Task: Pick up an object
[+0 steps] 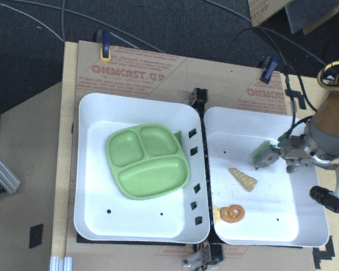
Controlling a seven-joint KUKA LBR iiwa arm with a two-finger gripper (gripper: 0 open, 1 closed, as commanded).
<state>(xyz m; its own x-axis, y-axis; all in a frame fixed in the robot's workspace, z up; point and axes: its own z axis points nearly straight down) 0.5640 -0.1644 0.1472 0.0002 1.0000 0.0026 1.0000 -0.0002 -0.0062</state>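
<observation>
A: Eyes on the right bin (304, 238), where the arm (336, 114) comes in from three o'clock with its orange band up top. The gripper (266, 155) hangs low over the bin's upper half, green-grey fingers pointing toward nine o'clock.

B: Grasping anything?

A: Nothing sits between the fingers that I can see, and whether they're spread or closed I cannot tell from this angle.

B: And the pickings?

A: A cone-shaped piece (242, 178), pale tan, lies just beside the gripper at its seven o'clock, apart from it. A pretzel (232, 213) rests near the bin's front edge at six o'clock of the cone.

B: The other bin?

A: The left bin (87, 213) carries a green divided plate (148, 161), three compartments, sitting around its centre, tilted a touch.
</observation>
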